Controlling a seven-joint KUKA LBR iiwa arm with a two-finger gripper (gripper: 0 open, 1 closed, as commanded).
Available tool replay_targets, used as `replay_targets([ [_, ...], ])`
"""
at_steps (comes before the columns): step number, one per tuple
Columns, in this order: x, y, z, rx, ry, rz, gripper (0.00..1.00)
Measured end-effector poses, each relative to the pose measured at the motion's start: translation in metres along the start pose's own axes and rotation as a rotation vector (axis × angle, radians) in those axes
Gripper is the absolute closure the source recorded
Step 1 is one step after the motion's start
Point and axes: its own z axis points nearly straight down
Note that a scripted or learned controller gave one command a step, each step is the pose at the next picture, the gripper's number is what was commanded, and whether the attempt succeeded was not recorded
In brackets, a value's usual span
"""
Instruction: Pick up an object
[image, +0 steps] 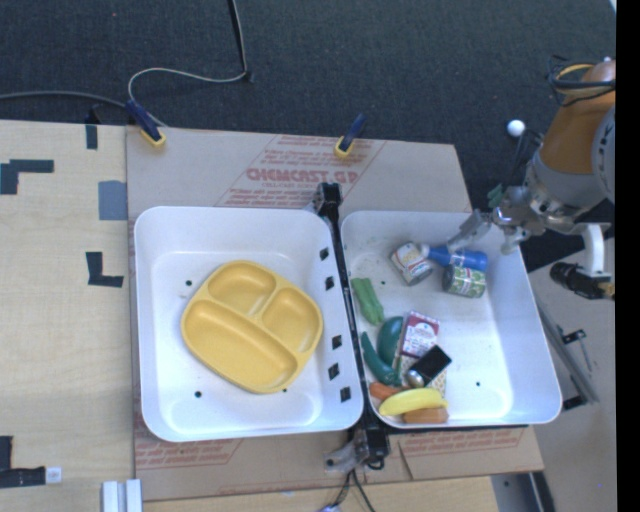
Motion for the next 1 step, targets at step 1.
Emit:
replay_targets([
  [1,-0.0075,0.0172,0.0913,-0.001,0.005,-0.002,0.00],
])
